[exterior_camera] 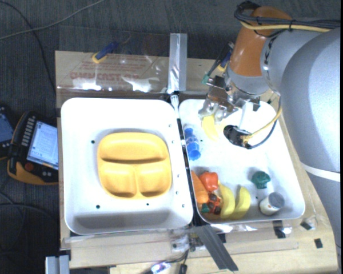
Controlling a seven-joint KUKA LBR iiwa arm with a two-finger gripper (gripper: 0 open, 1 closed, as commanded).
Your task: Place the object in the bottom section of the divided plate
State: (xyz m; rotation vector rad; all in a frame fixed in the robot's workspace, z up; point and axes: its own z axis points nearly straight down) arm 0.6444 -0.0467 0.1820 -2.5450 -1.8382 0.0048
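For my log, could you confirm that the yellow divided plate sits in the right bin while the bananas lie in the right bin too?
Not quite: the camera view shows the yellow divided plate in the left bin. The bananas do lie in the right bin.

Bright even overhead light, glare on the white bins (74, 153), soft shadows, slightly soft focus, dark surrounding floor (23, 39)

The counter (74, 59) carries two white bins side by side: the left bin (80, 119) at 9 o'clock, the right bin (288, 170) at 3 o'clock, rims touching.
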